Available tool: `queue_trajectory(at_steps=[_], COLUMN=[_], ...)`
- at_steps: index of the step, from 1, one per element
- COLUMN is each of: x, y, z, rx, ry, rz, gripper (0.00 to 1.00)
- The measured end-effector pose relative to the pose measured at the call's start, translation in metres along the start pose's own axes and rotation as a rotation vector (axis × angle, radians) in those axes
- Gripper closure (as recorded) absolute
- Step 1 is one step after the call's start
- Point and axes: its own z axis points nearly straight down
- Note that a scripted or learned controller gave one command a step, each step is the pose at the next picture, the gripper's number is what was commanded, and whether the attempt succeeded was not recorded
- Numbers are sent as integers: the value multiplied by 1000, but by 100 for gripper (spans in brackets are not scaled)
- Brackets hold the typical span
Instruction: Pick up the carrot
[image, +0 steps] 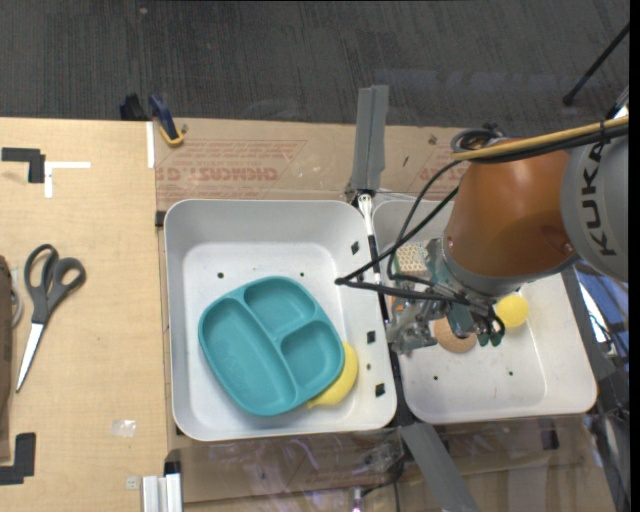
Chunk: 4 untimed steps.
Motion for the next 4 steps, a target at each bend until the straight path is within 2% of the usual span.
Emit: queue_trajectory(at_steps=[1,2,3,4], x=[9,1,-77,-124], y=[57,93,146,143], z=[0,36,14,14], rx=[-1,-1,-1,0], ry=[1,3,-2,-2], rz=[-113,-293,-496,-104], gripper=[100,100,100,100])
